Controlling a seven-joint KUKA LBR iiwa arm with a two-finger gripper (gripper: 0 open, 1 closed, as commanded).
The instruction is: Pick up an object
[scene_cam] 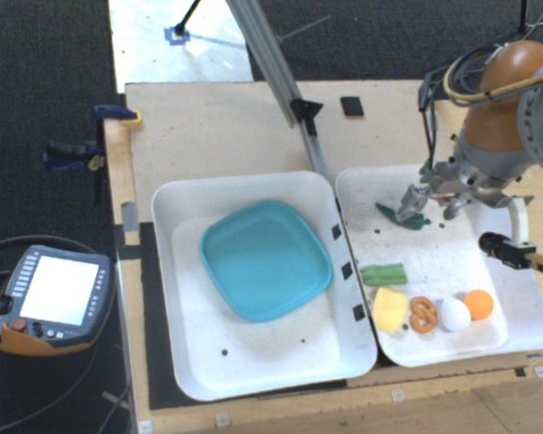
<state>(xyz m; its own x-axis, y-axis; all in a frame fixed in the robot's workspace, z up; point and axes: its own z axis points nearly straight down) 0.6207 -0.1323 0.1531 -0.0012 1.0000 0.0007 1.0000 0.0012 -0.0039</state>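
My gripper (432, 210) hangs over the far part of the right bin (533, 331), its two fingers spread apart and open. A small dark green object (393, 213) lies on the bin floor at the left fingertip (409, 212); nothing sits between the fingers. Along the bin's near side lie a light green piece (384, 274), a yellow piece (389, 309), an orange pretzel-shaped piece (422, 315), a white egg (454, 313) and an orange ball (479, 304).
The left bin (194, 358) holds a teal square plate (265, 259). A metal pole (273, 61) slants across the back of the bench. A teach pendant (53, 296) rests off the bench at left. A black cable connector (503, 249) hangs over the right bin.
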